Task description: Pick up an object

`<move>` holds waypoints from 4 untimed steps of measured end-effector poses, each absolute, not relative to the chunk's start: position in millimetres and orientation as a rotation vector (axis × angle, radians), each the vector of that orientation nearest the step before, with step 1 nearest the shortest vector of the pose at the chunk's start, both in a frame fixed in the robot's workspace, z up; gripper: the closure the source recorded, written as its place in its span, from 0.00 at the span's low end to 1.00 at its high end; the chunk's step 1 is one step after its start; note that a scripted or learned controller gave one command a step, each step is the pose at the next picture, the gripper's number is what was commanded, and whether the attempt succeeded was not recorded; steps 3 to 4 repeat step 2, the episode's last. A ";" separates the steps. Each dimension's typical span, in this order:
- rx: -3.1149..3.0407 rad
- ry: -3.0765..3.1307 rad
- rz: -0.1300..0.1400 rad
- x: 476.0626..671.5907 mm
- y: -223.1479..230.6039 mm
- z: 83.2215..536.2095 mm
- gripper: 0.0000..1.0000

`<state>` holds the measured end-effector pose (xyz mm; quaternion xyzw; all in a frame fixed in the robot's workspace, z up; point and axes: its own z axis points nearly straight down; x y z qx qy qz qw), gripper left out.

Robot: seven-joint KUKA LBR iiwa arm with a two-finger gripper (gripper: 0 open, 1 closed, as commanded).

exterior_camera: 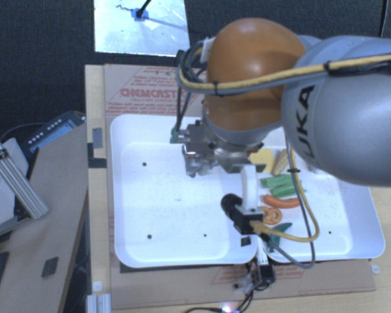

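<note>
The grey arm (pixel 342 113), with its orange band (pixel 254 64), fills the upper right and reaches down over the seam between the two white bins. The left bin (pixel 150 201) shows a bare floor with a few dark dots. The right bin (pixel 355 230) is mostly covered by the arm.

Both bins sit on a cardboard sheet (pixel 143 90) with red print, which lies on the desk (pixel 52 194), a tan board running off to the left. A dark curtain hangs behind, a shiny square panel (pixel 140 15) lies at the top, and an aluminium rail (pixel 13 181) leans at the left edge.

The candidates for picking lie clustered at the near-left side of the right bin: a yellow piece (pixel 264 157), green pieces (pixel 280 186) just below it, then an orange piece (pixel 281 201) and a teal piece (pixel 283 227).

The pincer (pixel 194 165) hangs over the left bin's right half, apart from that cluster. Whether it is open or closed I cannot tell, and nothing is seen held in it. By my reading the pick is not yet made: reaching a piece, closing and lifting all remain.
</note>
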<state>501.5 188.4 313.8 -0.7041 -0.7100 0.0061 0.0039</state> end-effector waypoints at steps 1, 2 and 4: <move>-2.223 -2.229 -0.020 521.2 176.1 425.6 1.00; -2.211 -2.225 0.015 578.2 236.2 231.8 1.00; -2.211 -2.225 0.015 578.2 236.2 231.8 1.00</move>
